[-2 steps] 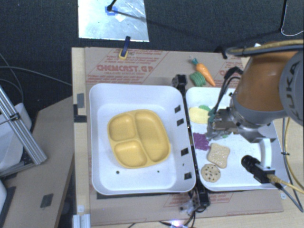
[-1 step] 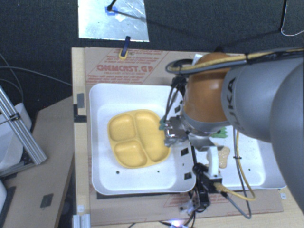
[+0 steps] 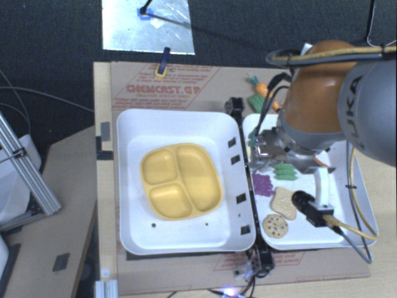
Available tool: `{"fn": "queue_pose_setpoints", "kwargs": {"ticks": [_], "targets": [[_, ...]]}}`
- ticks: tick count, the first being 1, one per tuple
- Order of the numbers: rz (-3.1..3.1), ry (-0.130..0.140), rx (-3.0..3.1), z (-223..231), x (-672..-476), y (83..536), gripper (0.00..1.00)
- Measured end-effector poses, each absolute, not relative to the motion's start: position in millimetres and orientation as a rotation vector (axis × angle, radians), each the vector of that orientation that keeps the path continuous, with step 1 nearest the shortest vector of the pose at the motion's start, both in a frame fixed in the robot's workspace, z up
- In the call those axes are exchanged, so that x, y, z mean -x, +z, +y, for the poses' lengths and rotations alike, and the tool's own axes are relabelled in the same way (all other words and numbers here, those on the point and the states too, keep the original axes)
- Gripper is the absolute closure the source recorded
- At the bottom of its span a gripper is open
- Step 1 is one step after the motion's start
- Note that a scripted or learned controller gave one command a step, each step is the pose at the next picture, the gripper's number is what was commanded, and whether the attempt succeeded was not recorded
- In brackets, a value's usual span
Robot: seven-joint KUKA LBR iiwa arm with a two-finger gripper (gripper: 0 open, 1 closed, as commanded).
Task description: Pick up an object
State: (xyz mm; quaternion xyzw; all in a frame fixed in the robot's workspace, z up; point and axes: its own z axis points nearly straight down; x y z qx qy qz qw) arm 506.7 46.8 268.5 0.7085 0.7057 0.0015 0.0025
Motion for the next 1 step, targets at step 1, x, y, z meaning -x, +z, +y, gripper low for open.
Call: {"fn": "queue_pose_setpoints", "kwargs": {"ticks": [1], "targets": [[2.216, 0.021, -2.211, 23.2, -487.6, 396.8, 1.00]]}}
